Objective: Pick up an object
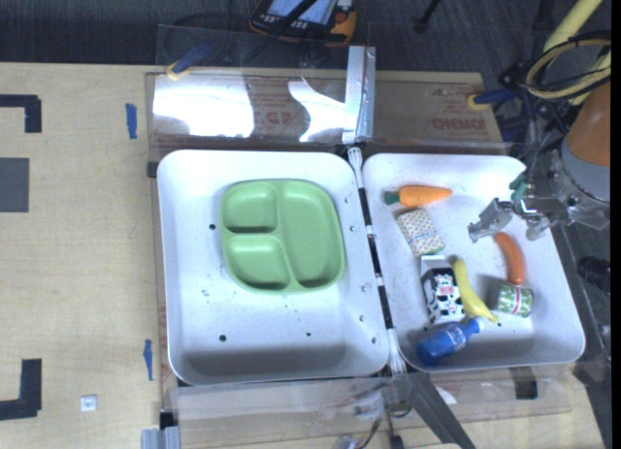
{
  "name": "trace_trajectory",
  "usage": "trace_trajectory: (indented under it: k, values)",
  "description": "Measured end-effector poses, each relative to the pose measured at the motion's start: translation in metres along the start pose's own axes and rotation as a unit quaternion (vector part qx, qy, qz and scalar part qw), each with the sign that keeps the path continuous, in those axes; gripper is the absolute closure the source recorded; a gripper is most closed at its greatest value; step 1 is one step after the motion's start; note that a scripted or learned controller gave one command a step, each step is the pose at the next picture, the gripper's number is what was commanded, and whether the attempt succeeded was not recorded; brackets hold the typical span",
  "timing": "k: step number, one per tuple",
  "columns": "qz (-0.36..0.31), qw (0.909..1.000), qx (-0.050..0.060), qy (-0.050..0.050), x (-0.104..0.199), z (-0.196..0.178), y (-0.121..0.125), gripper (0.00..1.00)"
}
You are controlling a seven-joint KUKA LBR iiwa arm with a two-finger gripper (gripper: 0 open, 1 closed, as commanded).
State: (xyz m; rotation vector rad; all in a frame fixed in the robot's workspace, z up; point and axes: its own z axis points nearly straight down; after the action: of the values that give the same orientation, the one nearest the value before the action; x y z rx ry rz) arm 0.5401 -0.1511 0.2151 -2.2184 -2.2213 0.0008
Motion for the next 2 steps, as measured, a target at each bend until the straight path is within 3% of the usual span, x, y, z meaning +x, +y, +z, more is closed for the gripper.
trace_trajectory:
  k: [1,2]
  values:
    - [-0.013,0.9999,0.0,0.0,0.047,0.112,-0.036,0.0]
    - [-0.013,0.9999,-0.006,-0.001,0.047,0.098,-0.033,1.0]
